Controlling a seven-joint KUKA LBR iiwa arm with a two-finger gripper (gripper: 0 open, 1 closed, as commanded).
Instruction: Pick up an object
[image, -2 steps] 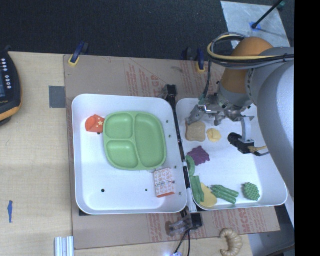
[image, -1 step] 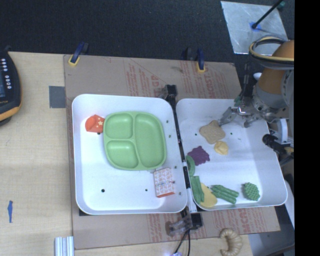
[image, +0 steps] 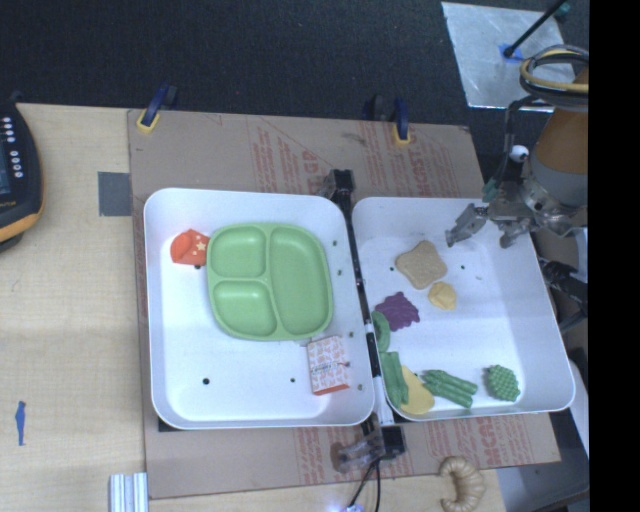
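My gripper (image: 488, 228) hangs over the far right corner of the right bin (image: 520, 330), its two fingers spread apart with nothing between them. Below and left of it in that bin lie a tan bread slice (image: 420, 263) and a small yellow piece (image: 442, 295). A purple grape bunch (image: 398, 311) sits nearer the middle. Along the near edge lie green beans (image: 450, 385), a green broccoli piece (image: 503, 381) and a yellow and green piece (image: 404, 387).
The left bin (image: 180, 380) holds a green divided plate (image: 270, 280), a red and orange toy (image: 188, 247) at its left and a small printed packet (image: 327, 364) at the near right. A tan curled object (image: 462, 482) lies on the bench in front.
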